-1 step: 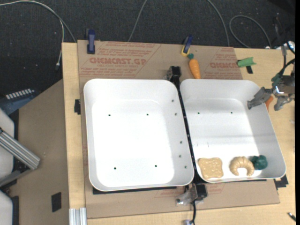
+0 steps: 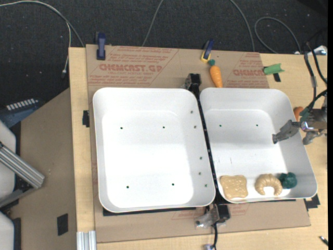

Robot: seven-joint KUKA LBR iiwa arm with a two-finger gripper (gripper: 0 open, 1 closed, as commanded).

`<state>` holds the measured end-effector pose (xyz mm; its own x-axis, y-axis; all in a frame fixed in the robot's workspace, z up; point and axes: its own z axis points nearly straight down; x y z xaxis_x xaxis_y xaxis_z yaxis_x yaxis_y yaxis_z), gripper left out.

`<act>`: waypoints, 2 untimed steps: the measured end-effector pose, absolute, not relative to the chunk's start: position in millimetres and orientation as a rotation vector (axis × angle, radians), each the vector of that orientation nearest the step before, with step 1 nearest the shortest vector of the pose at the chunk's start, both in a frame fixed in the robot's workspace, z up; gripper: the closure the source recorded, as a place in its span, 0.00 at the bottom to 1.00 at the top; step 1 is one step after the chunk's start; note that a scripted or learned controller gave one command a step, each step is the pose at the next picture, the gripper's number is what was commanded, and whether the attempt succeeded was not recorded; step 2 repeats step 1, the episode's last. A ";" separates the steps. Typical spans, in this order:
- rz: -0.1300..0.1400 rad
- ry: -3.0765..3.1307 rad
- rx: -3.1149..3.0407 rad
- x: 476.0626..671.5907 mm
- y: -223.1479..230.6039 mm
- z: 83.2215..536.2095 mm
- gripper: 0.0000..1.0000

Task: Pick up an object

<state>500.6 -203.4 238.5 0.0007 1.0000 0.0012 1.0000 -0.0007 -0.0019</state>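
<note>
Three small things are lying along the near edge of the right bin [image 2: 291, 108].
Toast [image 2: 233, 186] is sitting beside a croissant [image 2: 269, 184], with a green lump [image 2: 287, 180] touching it at the near right corner. Over the bin's right edge the gripper [image 2: 283, 134] is hanging; I cannot tell its state. A carrot [image 2: 216, 76] is lying on the bench [image 2: 130, 66] beyond the bins.

The arm [image 2: 315, 120] is running off the right edge, leaving just its end showing. The gripper [image 2: 283, 133] is looking too small and dark to read. An orange thing [image 2: 297, 112] is sitting partly hidden behind the arm, unidentifiable.
</note>
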 end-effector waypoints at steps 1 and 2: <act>0.007 -2.215 -2.216 508.7 -216.1 111.5 0.00; 0.007 -2.215 -2.216 508.7 -216.1 111.5 0.00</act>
